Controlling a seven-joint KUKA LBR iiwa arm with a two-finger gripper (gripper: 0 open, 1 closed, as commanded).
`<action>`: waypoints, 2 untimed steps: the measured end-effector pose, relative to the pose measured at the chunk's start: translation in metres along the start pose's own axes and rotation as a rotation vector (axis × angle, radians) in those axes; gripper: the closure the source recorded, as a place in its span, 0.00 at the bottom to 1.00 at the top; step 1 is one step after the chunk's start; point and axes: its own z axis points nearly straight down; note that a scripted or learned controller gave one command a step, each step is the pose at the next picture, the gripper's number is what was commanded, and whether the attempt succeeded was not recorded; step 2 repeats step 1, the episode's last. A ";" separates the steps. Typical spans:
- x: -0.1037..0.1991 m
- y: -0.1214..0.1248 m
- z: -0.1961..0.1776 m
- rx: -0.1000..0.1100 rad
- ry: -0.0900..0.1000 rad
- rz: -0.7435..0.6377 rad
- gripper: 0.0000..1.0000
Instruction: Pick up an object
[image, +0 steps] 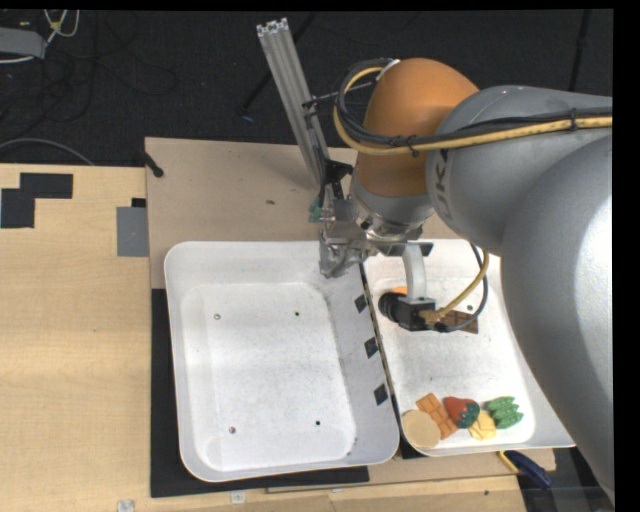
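My gripper (334, 260) hangs low over the far right corner of the left bin (182, 330), close to the divide between the two bins. A cluster of small toy pieces lies at the front of the right bin (505, 350): a tan disc (421, 430), an orange piece (434, 409), a red piece (460, 410), a yellow piece (483, 427) and a green piece (503, 411). A small orange thing (398, 292) peeks out under the wrist, partly hidden. Nothing shows in the gripper.
The grey arm and its orange band (410, 110) cover the far part of the right bin. A slanted metal rail (295, 100) rises behind the gripper. A small brown thing (464, 323) lies mid right bin. Black clips (370, 345) line the divide.
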 end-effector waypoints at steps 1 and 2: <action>0.001 0.000 0.000 0.001 0.000 -0.002 0.00; 0.001 0.000 0.000 0.001 0.000 -0.002 0.00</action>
